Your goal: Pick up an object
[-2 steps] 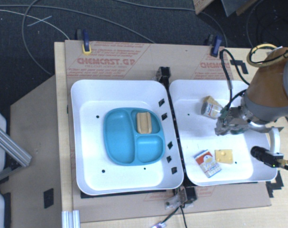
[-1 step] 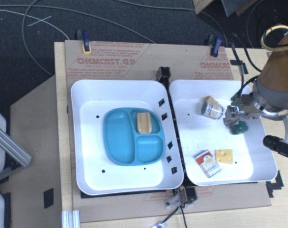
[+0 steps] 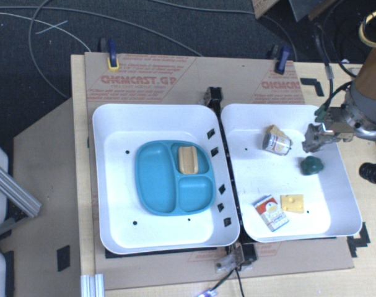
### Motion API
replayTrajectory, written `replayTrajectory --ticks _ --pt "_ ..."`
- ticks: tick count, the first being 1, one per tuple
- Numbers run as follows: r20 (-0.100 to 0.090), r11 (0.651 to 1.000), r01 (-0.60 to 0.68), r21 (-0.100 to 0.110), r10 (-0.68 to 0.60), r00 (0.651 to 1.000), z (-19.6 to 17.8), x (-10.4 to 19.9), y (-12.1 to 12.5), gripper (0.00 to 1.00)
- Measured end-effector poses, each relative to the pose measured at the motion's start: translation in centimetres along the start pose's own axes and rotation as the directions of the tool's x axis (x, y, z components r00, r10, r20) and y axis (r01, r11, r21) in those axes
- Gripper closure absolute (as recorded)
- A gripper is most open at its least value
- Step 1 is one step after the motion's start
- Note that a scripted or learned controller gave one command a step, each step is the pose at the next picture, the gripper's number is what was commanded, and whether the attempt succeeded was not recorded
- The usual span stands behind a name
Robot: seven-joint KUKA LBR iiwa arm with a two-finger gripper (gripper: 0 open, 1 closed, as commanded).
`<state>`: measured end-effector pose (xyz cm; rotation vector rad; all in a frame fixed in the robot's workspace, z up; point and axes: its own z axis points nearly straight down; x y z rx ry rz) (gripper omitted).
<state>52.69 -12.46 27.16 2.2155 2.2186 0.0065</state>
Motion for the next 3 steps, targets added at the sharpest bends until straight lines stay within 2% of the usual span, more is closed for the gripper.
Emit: replayTrajectory --ticks 3 --pt "-0.004 1.000 0.005 0.005 -0.005 1.000 0.3 17.4 5.6 1.00"
